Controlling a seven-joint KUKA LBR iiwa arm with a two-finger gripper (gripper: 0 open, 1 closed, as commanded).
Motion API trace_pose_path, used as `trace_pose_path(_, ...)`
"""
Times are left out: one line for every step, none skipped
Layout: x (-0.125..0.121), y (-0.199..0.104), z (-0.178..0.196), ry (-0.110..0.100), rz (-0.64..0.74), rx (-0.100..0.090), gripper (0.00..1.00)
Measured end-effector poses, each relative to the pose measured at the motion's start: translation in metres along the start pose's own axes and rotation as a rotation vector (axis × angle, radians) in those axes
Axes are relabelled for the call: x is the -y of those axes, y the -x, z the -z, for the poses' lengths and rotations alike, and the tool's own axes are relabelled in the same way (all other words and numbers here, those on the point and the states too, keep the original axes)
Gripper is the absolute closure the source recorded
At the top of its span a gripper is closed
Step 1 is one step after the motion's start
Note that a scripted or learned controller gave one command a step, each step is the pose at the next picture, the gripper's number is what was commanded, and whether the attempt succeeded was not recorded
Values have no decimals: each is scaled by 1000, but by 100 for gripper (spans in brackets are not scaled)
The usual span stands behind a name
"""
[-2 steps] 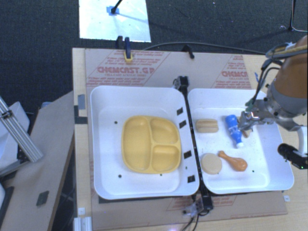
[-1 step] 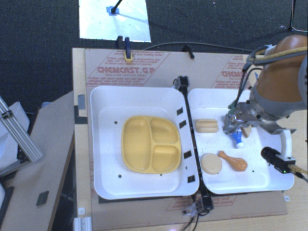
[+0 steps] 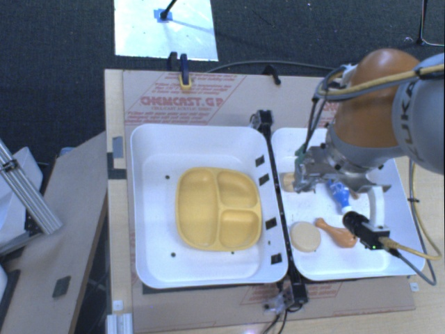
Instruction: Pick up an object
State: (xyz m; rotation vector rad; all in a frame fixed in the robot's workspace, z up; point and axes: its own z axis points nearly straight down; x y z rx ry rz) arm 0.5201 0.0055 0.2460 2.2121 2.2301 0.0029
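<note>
Gripper (image 3: 303, 181) hung low in the right bin (image 3: 400, 266), nr its left wall; grip state: can't tell. Nearest item, a round tan cookie (image 3: 305, 236), lay just toward the cam from it, w/ a toy drumstick (image 3: 335, 232) beside, long axis running left-right.

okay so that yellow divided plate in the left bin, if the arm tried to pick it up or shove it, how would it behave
The yellow divided plate looks like moulded plastic, so probably stiff and light for its size. It lies flat and low in the left bin, so it should slide rather than tip or roll. Its wide body and shallow rim would likely be awkward for a two-finger end effector to pinch.
</note>
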Motion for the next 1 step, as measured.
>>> trace_pose_path(10, -56, -17, -1, 1, -1, 100)
